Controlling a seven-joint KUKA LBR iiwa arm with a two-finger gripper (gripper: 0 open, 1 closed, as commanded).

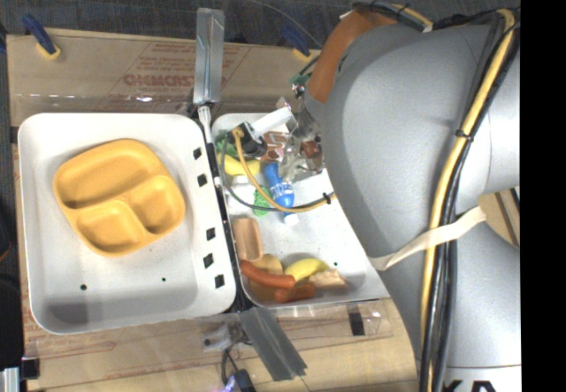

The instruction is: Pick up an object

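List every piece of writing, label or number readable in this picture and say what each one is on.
Red print on the cardboard sheet behind the bins: too blurred to read with confidence.
White letters at the bottom right on the robot arm's base: cut off by the picture's edge, not readable.
Blue bottle in the right bin: any label is too small to read.
Yellow tray in the left bin: no writing visible.

Grey arm [416, 134] reaches in from right, orange band up top, wrist angled down-left, pincer [287, 151] low.
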